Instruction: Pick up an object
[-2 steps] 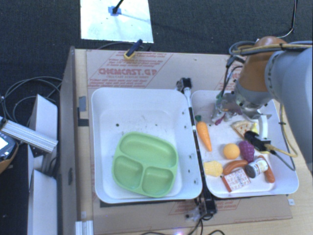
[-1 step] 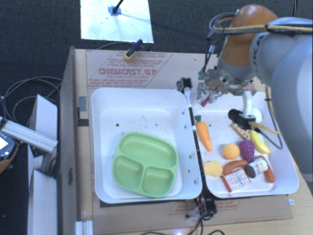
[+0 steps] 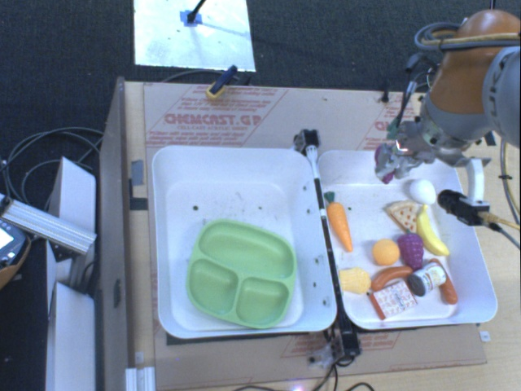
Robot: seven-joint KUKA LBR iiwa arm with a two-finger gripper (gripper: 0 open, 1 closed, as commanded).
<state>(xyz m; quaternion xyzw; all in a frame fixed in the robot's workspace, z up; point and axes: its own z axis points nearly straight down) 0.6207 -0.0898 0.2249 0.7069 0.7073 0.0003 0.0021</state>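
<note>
Both bins (image 3: 244,165) are plain white, the left one flecked with dark specks. In it lies a pale green divided plate (image 3: 241,274). The right bin shows a crowd of colours — an orange carrot (image 3: 339,226) with a green top, a white egg (image 3: 421,191), a yellow banana (image 3: 431,233), purple grapes (image 3: 410,250), an orange ball (image 3: 386,252). The tabletop (image 3: 269,112) is tan with red lettering. The arm (image 3: 472,63) is grey and orange — its pincer (image 3: 391,165) grey.

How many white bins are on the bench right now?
2. The left bin holds a green tray; the right bin holds the toy food.
</note>
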